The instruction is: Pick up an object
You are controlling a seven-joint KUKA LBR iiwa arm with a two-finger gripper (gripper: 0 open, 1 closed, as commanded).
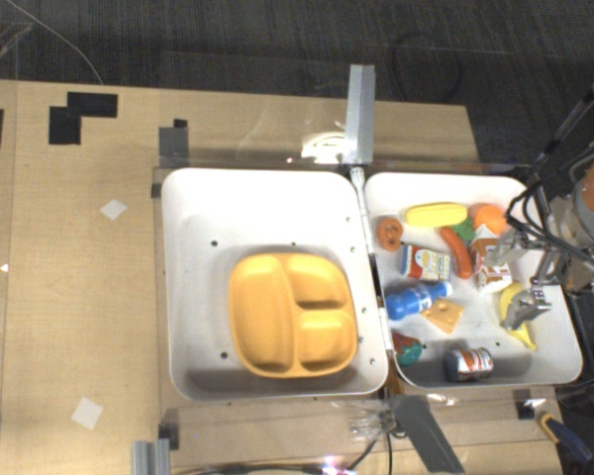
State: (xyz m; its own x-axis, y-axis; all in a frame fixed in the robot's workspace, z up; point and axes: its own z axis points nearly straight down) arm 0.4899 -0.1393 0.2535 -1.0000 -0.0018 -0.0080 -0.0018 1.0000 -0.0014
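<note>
The right bin (554, 364) holds several small items. These include a yellow corn-like piece (436, 214), an orange ball (488, 216), a red sausage (457, 251), a small carton (428, 262), a blue bottle (414, 300), a cheese wedge (445, 315) and a can (469, 363). A yellow banana (516, 329) lies near the bin's right wall. My gripper (524, 310) hangs right over the banana, reaching in from the right and partly covering it. I see nothing lifted off the bin floor.
In the left bin (193, 265) lies a yellow divided plate (292, 315). A metal post (360, 112) stands behind the divider between the bins. Cables (535, 211) trail from the arm over the right bin's far right corner.
</note>
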